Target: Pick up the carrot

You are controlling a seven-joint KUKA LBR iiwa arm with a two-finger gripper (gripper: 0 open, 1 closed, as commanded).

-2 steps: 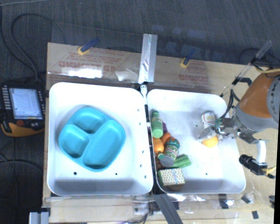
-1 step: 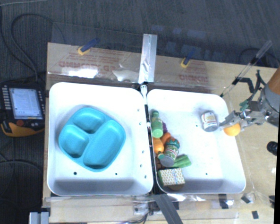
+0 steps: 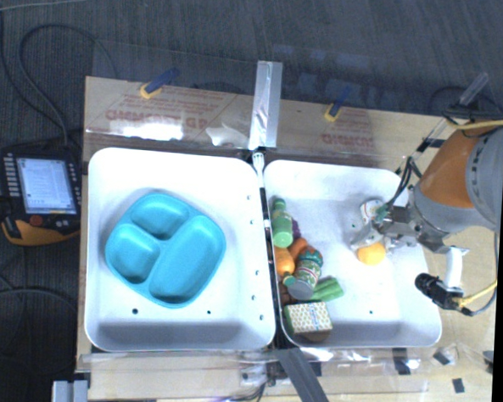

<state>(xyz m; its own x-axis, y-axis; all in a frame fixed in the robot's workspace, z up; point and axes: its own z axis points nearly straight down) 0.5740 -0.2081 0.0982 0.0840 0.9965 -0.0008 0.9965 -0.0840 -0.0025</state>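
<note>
An orange piece that looks like the carrot [image 3: 283, 262] lies in the pile along the left wall of the right bin [image 3: 405, 184], between a green bottle [image 3: 280, 226] and a can [image 3: 305, 271]. My gripper [image 3: 375, 229] hangs over the middle right of that bin, well to the right of the pile. A small round orange-yellow object [image 3: 371, 254] lies right at its lower tip, and I cannot see whether they touch. The grey arm with its orange band [image 3: 449, 174] reaches in from the right.
The pile also holds a green vegetable [image 3: 327, 288] and a small printed box [image 3: 310, 318] at the bin's front. The left bin [image 3: 100, 314] carries a blue divided plate [image 3: 165, 248]. A pendant [image 3: 35, 193] lies off the bench at left.
</note>
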